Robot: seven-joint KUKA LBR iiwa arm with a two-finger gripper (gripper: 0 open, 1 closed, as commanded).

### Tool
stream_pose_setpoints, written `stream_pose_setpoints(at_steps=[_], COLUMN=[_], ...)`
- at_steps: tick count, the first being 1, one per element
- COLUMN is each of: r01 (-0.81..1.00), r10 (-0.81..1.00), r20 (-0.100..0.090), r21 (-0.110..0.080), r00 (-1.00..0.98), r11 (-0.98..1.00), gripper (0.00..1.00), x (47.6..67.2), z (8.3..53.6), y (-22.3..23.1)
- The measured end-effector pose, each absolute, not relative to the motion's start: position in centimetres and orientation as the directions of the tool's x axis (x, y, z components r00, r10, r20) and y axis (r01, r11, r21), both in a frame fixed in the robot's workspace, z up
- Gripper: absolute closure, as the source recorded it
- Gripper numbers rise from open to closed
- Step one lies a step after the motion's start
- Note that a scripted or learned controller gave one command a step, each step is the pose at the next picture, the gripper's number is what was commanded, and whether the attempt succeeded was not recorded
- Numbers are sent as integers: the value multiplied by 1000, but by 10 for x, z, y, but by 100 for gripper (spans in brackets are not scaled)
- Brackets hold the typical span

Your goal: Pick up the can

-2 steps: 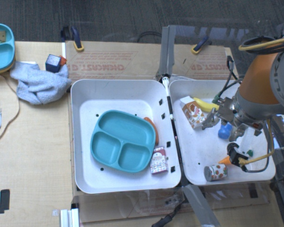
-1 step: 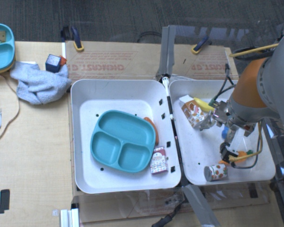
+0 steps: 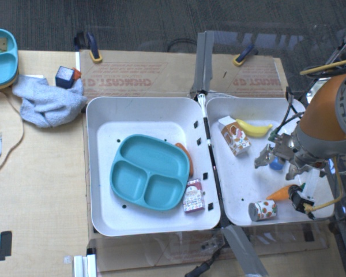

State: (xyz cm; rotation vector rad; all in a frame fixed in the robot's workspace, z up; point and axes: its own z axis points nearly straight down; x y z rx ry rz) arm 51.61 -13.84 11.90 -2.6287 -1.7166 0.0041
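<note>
**Can lying low in the right bin, pincer hovering above**

Lying on its side near the front edge of the right bin (image 3: 311, 219): the can (image 3: 263, 210), with a carrot (image 3: 279, 193) just beside it, up and to the right. Hanging over the middle of that bin, apart from the can: the pincer (image 3: 273, 156), fingers spreading fairly wide, gripping nothing, a small blue thing (image 3: 276, 165) just below them. Sitting toward the back of the same bin: a banana (image 3: 255, 129) touching a small carton (image 3: 235, 138). Resting in the left bin (image 3: 98, 154): a teal divided plate (image 3: 150, 172) and a small packet (image 3: 194, 197) by its lower right corner. Lying on the tabletop (image 3: 34, 189) at far left: a grey cloth (image 3: 49, 104).
</note>
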Motion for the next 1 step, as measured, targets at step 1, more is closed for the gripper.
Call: stream_pose_setpoints(at_steps=[1], r01=[928], r10=[928], r20=[-1], r21=[-2], r00=[371], r11=[-371], gripper=[0], x=[552], z=[132], y=[-116])
